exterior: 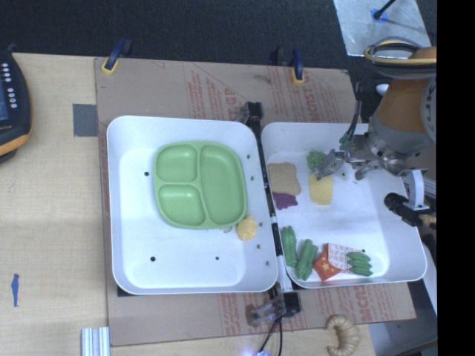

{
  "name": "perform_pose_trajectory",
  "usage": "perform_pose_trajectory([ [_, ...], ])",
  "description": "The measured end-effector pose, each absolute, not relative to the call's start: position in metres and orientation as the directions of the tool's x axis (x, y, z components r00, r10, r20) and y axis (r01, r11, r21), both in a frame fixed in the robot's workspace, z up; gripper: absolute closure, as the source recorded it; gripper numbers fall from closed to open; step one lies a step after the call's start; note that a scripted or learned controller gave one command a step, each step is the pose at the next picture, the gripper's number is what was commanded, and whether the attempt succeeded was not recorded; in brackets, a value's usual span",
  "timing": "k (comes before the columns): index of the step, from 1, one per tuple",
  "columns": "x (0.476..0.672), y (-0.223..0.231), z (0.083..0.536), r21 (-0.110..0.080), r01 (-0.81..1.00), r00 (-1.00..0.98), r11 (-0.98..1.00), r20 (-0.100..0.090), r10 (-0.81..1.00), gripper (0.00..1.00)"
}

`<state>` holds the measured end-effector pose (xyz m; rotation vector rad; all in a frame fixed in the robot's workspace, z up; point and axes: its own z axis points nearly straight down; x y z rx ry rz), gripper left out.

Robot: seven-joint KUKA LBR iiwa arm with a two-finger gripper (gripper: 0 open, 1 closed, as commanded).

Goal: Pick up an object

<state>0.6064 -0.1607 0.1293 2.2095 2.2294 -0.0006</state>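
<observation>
In the right bin (386, 232) lie a tan bread slice (283, 176), a purple piece (285, 199), a pale yellow block (321, 190), a small green item (316, 158), green pea pods (297, 248) and a red packet (334, 262) with another green pod (359, 265) on it. My gripper (330, 166) reaches in from the right and hangs low over the bin's upper middle, between the small green item and the yellow block. Nothing is seen held in it. The left bin (133, 258) holds a green divided plate (200, 185) and a small yellow ball (246, 229).
The grey arm with its orange band (404, 106) covers the right bin's upper right corner. A black clamp (254, 112) sits between the bins at the top. A controller (11, 106) lies at the far left of the bench, and a tan curled object (343, 334) below the right bin.
</observation>
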Motion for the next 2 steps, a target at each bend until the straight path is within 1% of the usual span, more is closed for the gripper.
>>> perform_pose_trajectory([
  [1, 0.659, -0.127, 0.092, 0.002, 1.000, -0.008, 0.008, -0.002, 1.000, 0.00],
  [2, 0.647, -0.167, 0.104, -0.001, 1.000, -0.001, 0.001, -0.002, 1.000, 0.00],
])
